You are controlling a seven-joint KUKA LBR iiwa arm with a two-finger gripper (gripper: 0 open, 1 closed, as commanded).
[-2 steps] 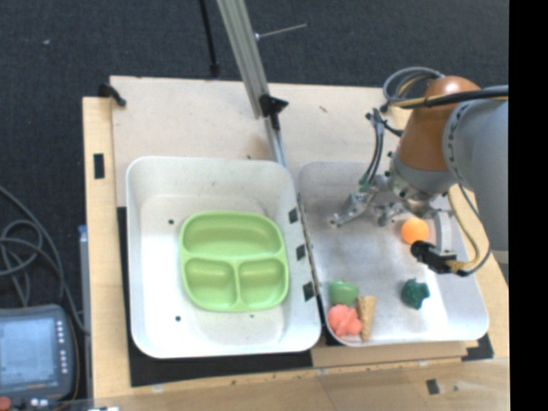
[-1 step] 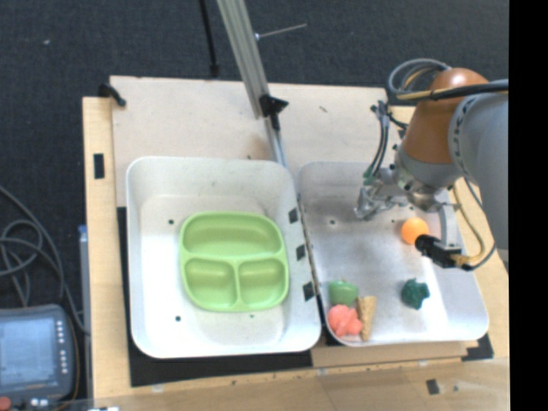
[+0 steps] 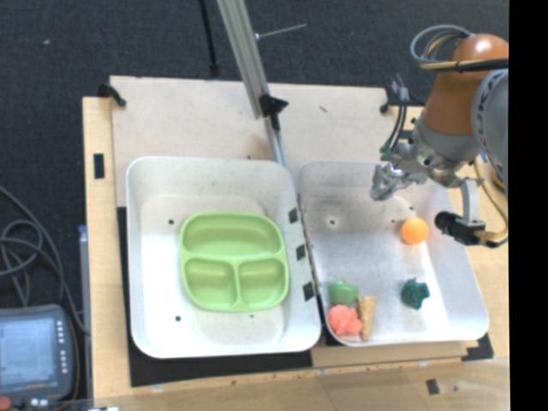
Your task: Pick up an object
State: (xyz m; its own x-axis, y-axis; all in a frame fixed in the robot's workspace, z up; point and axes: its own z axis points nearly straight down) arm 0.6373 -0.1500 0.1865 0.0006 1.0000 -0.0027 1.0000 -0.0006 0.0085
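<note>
The scene is seen from one fixed camera set high above the worktop (image 3: pixel 214 114), looking down at a slant. Both bins are taken in whole: the left bin (image 3: pixel 154 187) sits near the middle of the frame and the right bin (image 3: pixel 454 306) toward the right side. The worktop's far edge lies toward the top, its near edge toward the bottom. Dark floor (image 3: pixel 103 24) is included beyond the worktop at top and left. The view is held far enough back that the arm (image 3: pixel 454 84) is cut off at the right.
</note>
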